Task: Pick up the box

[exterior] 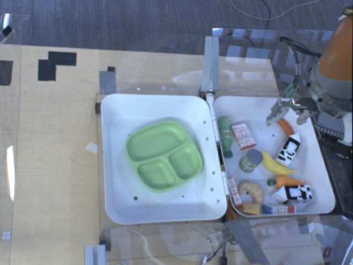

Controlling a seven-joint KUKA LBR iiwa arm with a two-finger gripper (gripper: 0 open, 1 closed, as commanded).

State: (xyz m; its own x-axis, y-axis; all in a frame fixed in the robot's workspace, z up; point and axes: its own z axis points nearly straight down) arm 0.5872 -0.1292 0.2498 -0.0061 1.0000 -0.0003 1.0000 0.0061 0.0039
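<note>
A small red-and-white box (243, 135) lies flat in the upper left part of the right bin (325, 173). My gripper (288, 115) hangs over that bin's upper right part, to the right of the box and apart from it. Its two fingers are spread open with nothing between them. Just below the fingers lies an orange carrot-like piece (284, 126).
Around the box are a green bottle (224, 131), a grey round tin (251, 160), a banana (274, 164), two black-and-white cartons (288, 149) (298, 192), a croissant (252, 190) and a slim red packet (234, 191). The left bin (116, 203) holds a green divided plate (164, 155).
</note>
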